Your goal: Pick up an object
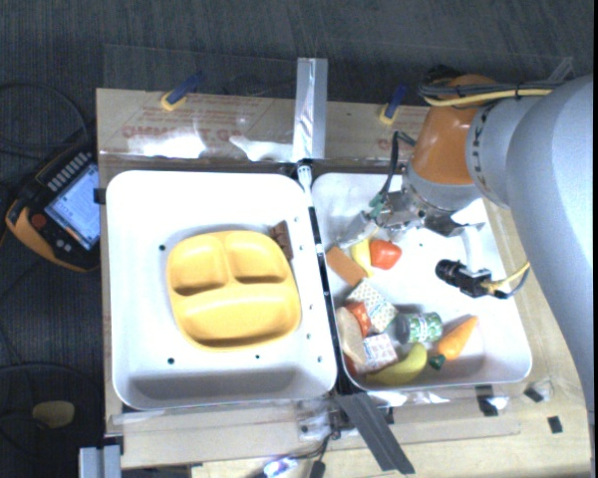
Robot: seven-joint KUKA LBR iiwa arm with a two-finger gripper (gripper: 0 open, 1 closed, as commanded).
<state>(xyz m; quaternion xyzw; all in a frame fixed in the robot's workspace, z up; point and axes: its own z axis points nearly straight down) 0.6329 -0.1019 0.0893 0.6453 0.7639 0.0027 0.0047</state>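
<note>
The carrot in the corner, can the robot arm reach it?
Probably yes. The carrot lies on top near the right bin's edge, nothing covering it, and the gripper is over that same bin.

A robotics lab: teach pendant (65, 207), clamped bench (219, 118), dark carpet.

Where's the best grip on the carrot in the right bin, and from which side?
Grip the carrot across its thick orange middle, coming straight down. It lies flat and slanted, thin end toward the upper right, so set the fingers crosswise to that axis. The bin wall side looks freer than the side with the banana and small green bottle.
</note>
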